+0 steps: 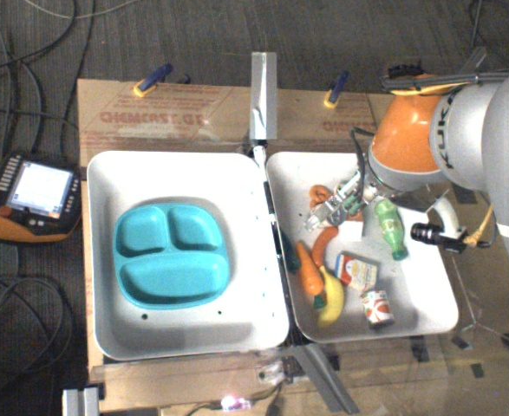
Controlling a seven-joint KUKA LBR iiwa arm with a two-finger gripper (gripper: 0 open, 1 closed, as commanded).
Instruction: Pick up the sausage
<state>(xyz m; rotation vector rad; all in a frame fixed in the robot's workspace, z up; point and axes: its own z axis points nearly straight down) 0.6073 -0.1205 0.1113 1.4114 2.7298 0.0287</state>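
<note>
- Camera view looks down on a brown cardboard-covered bench (150, 115) bearing two shallow white bins side by side.
- Large grey arm with an orange band (410, 141) reaches in from the right, over the upper part of the right bin (440, 315).
- Left white bin (107, 319) holds a turquoise three-compartment plastic tray (174, 254), lying flat near its middle.
- Black and orange handheld pendant with a bright screen (30, 198) lies on the floor, left of the bench.
- Metal two-finger gripper (334, 208) hangs low in the right bin, just above the sausage's upper end; whether its tips are spread or pressed together cannot be told, and nothing visibly sits between them.
- Green plastic bottle (390, 228) lies tilted, just right of the gripper.
- Yellow toy banana (330, 300) lies near the bin's front, beside an orange toy carrot (308, 269).
- Small white and red carton (355, 271) rests right of the banana.
- Reddish-brown toy sausage (323, 245) lies between the carrot and the carton, on the bin floor.
- Small red and white can (376, 308) lies near the front, below the carton.
</note>
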